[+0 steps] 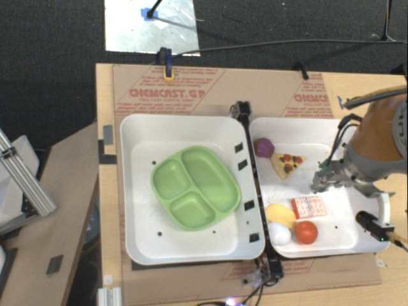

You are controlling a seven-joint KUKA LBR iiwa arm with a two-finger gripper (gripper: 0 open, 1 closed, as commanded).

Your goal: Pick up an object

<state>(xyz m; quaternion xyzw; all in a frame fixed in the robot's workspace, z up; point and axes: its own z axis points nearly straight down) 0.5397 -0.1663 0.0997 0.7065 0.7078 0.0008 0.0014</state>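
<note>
1. Dark floor around a bench (191, 81) faced with printed board.
2. Left bin (137, 171): white, shallow, bearing a green plate (194, 187) with three compartments, near centre.
3. Right bin (303, 250): white, touching the left bin along a black divider; all graspable objects lying here.
4. Arm (382, 139): grey with orange band, reaching in from the right, wrist above the right bin's right half.
5. Gripper (323, 180): low over the bin floor, just right of the pizza slice and just above the red box; jaw spread too blurred to tell, nothing seen between the fingers.
6. Pizza slice (287, 164): flat, yellow with red spots, upper middle of the bin.
7. Red box (308, 206): flat, patterned, nearest the gripper.
8. Lemon (280, 213): just left of the box, touching a white ball (278, 233) below it.
9. Tomato (306, 232): red, round, just below the box.
10. Plum (264, 148): purple, upper left, near the divider.
11. Judged step: approach, no grasp yet. Best done by centring over one isolated object, descending straight, closing across the narrow side; flat box and slice likely to slip, round tomato likely to roll.
</note>
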